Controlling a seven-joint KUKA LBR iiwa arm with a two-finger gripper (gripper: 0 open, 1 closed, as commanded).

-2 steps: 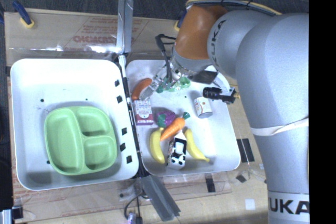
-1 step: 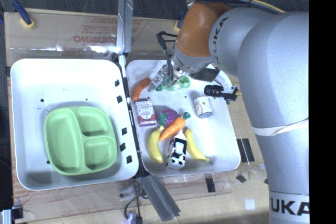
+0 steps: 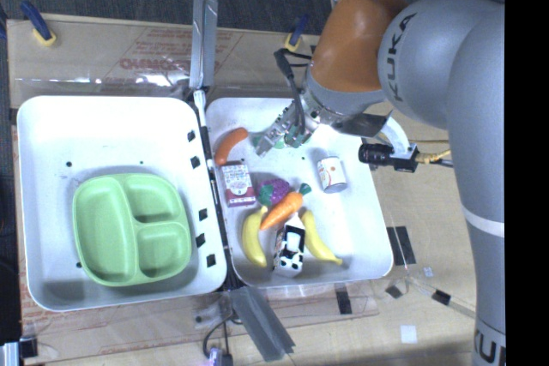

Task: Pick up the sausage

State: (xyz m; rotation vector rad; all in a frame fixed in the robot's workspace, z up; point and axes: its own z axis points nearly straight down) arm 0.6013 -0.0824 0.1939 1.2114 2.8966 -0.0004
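- Two shallow white plastic bins [image 3: 111,111] sit on cardboard-covered bench.
- Orange-brown curved sausage [image 3: 230,144] lies in right bin's upper-left corner.
- Gripper [image 3: 281,135] hovers just right of sausage; finger opening unclear, cannot tell.

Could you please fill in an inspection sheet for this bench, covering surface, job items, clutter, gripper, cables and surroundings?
Surface: two white bins side by side, left bin and right bin.
Job's things: sausage lies in the right bin's upper left corner, not held.
Clutter: green tray in the left bin; carrot, two bananas, grapes, small box, can, cow toy.
Grippers: gripper hovers just right of the sausage.
Cables: cable beside the arm.
Surroundings: blue clamp on the bench edge.
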